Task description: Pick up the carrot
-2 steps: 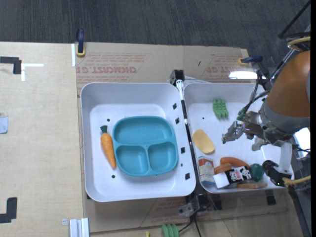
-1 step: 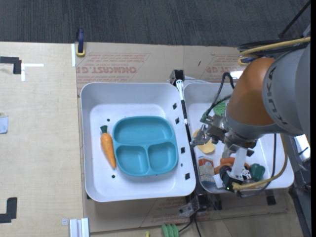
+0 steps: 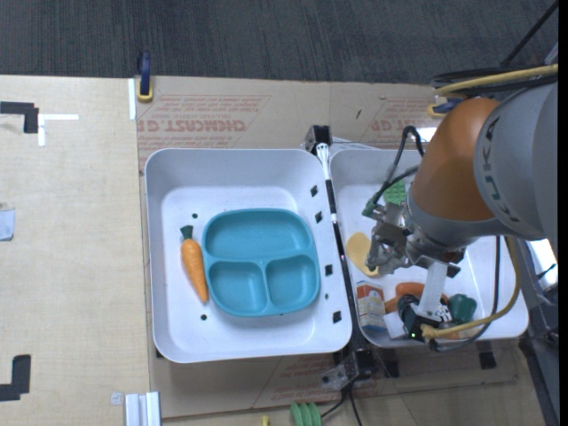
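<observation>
Carrot [image 3: 194,269] hugs blue plate [image 3: 262,262] in left bin; hand [image 3: 383,254] (grip state unreadable) risks snagging the plate rim.

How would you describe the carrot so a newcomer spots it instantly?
Find the left white bin, which holds a blue divided plate. The carrot lies on the bin floor along the plate's left edge. It is the only orange, tapered thing there, with a small green top.
</observation>
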`<act>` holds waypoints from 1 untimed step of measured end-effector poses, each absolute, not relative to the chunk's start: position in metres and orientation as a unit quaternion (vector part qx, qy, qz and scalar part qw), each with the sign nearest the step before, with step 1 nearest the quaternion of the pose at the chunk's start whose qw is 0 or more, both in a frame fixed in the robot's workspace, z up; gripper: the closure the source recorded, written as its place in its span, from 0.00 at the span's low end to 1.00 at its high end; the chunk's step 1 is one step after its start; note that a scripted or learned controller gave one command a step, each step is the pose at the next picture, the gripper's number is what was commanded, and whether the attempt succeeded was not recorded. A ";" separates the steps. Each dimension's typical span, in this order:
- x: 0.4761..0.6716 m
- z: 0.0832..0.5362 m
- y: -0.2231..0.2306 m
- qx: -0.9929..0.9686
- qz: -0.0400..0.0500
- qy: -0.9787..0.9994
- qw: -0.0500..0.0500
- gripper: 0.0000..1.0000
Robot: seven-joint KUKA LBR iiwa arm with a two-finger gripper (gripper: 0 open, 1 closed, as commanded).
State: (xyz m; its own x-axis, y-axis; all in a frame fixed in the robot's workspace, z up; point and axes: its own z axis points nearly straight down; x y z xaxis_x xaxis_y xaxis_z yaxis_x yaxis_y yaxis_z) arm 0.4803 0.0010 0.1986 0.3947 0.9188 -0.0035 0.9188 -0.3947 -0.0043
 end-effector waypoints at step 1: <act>0.480 0.199 0.001 -0.835 0.003 -0.550 0.001 0.00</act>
State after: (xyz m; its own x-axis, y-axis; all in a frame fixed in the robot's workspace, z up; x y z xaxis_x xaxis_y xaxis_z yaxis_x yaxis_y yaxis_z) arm 0.4803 0.0010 0.1986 0.3955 0.9185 -0.0032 0.9184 -0.3955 -0.0046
